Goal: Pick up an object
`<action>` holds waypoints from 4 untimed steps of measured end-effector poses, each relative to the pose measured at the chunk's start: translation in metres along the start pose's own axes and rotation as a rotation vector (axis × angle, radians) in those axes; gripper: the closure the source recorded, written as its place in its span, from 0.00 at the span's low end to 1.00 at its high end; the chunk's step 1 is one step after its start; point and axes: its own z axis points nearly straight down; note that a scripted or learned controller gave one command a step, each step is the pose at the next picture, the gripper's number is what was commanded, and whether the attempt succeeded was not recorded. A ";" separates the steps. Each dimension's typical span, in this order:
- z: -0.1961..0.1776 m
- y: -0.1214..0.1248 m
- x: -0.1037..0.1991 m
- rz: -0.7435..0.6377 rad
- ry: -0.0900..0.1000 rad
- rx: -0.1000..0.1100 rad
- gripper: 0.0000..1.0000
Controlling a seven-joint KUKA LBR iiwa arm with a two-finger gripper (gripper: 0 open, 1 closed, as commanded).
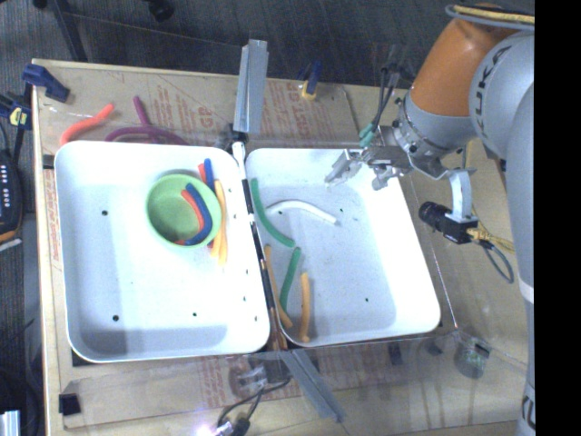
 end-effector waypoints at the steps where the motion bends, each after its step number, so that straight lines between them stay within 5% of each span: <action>1: 0.148 -0.002 0.060 -0.177 -0.009 -0.005 0.00; 2: 0.153 -0.047 0.060 -0.242 -0.021 -0.018 0.00; 3: 0.144 -0.048 0.065 -0.253 -0.013 -0.011 1.00; 4: 0.143 -0.047 0.061 -0.249 -0.018 -0.012 0.00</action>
